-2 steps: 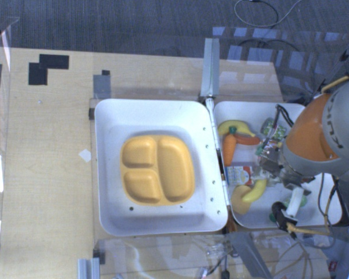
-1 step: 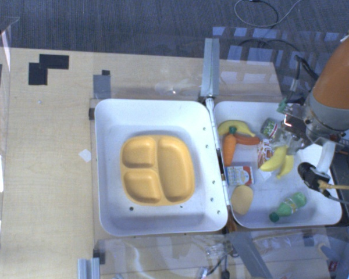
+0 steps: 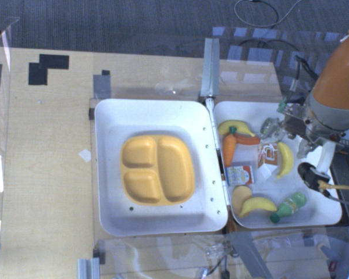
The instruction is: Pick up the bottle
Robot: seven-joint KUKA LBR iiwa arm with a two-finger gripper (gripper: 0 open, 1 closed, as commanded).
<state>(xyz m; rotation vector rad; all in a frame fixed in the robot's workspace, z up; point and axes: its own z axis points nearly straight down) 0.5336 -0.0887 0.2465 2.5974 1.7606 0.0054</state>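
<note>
The bottle (image 3: pixel 289 206) is small and green with a dark green cap. It lies on its side near the front right corner of the right bin (image 3: pixel 331 217), its cap pointing left toward a banana (image 3: pixel 257 205). My gripper (image 3: pixel 274 128) hangs over the back of the same bin, above the fruit and cartons there. It is well behind the bottle and apart from it. The grey arm with its orange band (image 3: pixel 337 80) comes in from the right.
The right bin also holds a banana (image 3: pixel 235 126), a carrot (image 3: pixel 229 147), a white and orange carton (image 3: pixel 268 154), a blue carton (image 3: pixel 239 175) and another banana (image 3: pixel 286 158). A yellow divided plate (image 3: pixel 158 168) sits in the left bin (image 3: pixel 107 132).
</note>
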